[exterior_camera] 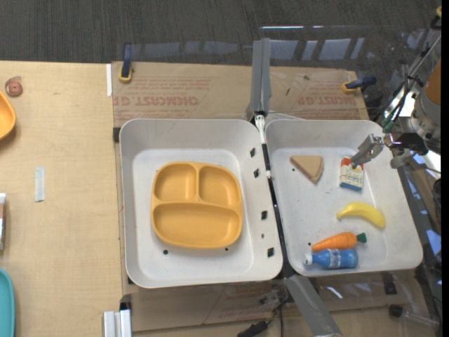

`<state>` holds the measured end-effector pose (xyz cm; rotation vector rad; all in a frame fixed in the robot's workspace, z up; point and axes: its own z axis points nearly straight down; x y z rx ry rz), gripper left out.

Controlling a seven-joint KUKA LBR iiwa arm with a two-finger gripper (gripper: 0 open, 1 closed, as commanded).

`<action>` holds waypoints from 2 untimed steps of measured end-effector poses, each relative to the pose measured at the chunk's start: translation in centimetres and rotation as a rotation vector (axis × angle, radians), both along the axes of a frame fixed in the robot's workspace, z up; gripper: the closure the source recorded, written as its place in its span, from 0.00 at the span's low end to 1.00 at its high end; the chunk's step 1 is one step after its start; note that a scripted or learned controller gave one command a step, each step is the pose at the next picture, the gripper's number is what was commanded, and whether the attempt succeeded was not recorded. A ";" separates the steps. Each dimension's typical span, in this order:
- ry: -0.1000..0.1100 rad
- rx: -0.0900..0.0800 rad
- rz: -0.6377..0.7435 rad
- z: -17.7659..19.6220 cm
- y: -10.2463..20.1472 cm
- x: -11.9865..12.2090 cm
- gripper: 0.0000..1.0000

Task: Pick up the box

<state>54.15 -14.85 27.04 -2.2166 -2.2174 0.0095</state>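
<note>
While the gripper [370,148] hovers at the frame's right, we see the box [351,175] just below it. We cannot tell its fingers' spread.

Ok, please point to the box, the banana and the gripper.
box [351,175], camera view, middle of its front face
banana [362,215], camera view, middle of its curve
gripper [370,148], camera view, between its fingertips

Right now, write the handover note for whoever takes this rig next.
End effector: above the right bin's far right corner, nothing visibly held.
Box: lying in the right bin, just below-left of the end effector, right of the wedge, with the banana, carrot and bottle nearer the camera.
Done: approach only.
Left: grasp and lift the box.
</note>
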 end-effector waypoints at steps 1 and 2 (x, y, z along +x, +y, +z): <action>-0.001 0.000 -0.134 -14.3 -3.5 4.5 0.00; -0.006 -0.001 -0.154 -18.1 -3.7 8.0 0.00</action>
